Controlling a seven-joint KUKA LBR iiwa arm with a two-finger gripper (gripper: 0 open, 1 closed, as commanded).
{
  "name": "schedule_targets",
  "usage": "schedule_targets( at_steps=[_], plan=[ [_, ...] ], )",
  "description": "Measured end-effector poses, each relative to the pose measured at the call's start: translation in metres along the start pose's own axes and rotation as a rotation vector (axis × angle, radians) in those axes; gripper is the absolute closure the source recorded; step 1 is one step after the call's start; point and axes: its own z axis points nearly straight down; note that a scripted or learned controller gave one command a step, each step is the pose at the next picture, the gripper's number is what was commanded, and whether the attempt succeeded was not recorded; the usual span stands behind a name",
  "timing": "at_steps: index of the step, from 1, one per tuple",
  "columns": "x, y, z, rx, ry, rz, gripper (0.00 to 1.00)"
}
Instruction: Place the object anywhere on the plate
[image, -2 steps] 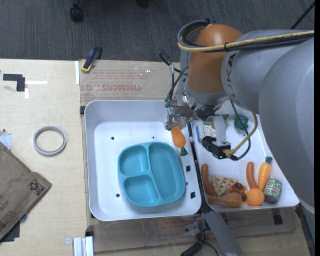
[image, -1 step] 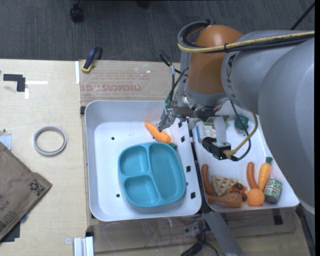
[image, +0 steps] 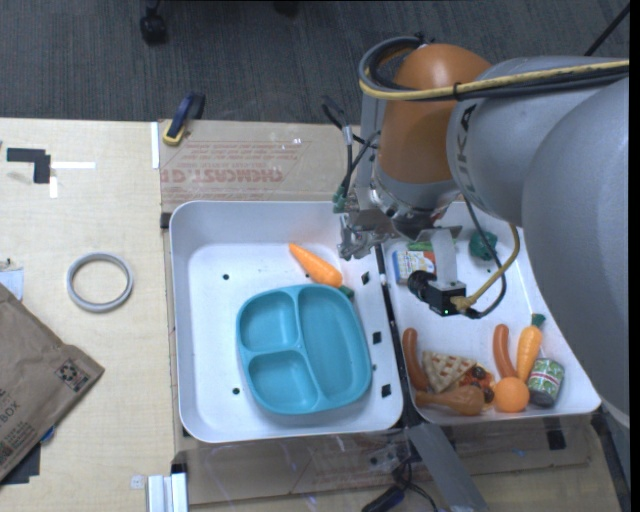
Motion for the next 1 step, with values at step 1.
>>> schedule_targets(
  at_steps=[1],
  plan=[
    [0.0269,-0.0766,0.0418,0.003,0.001,0.277,1.0]
  ],
)
